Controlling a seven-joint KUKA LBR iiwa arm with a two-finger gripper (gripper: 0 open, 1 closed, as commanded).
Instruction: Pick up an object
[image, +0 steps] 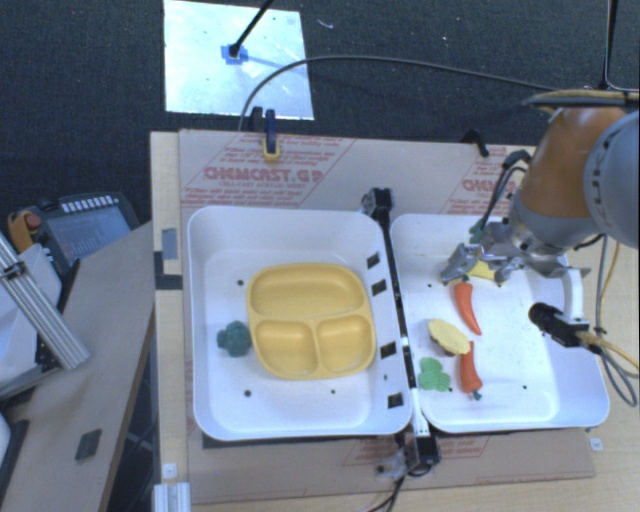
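The gripper (482, 262) is seen low over the upper part of the right bin (530, 395), reached in from the right, with a small yellow piece (484, 269) lying right under its metal parts. Whether the pincer is spread or pressed together cannot be told; nothing is seen pinched in it. The likeliest target is judged to be the orange carrot (466, 306), which lies just below-left of the gripper, tip near touching the metal. Its long axis runs roughly top to bottom of the view, tilted slightly toward lower right, so a pinch across its short width would be called for, after a small shift toward the view's bottom. Further down the same bin a yellow wedge (449, 336) is seen, with a second carrot (469, 371) just beside it and a green broccoli piece (434, 375) at the bin's left wall. In the left bin (215, 400) a yellow divided tray (306, 318) is placed, a dark green broccoli (235, 339) just beside its left edge. No lift is judged done yet.
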